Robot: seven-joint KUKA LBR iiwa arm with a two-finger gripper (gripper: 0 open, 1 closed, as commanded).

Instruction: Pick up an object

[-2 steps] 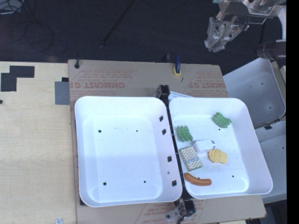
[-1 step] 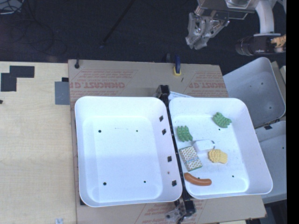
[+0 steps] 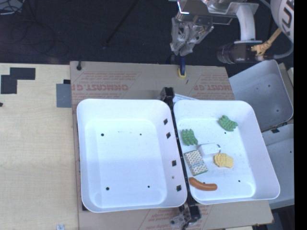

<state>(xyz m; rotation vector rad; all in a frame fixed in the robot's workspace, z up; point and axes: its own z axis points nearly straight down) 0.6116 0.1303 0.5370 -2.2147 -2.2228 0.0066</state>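
I am seeing the gripper hanging high beyond the bins' far edge, against dark background; I cannot tell its state, and the arm's top is cut off. Right bin is holding: two green pieces, a yellow piece, a patterned box, a sausage, and a white item, hard to make out. Left bin is sitting alongside.

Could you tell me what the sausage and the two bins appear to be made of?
Sausage: probably moulded plastic toy food, smooth, uniformly orange-red with a slight sheen. Right bin and left bin: likely thin formed plastic, matte white, with rounded corners and soft, shallow walls. Neither is certain from this view.
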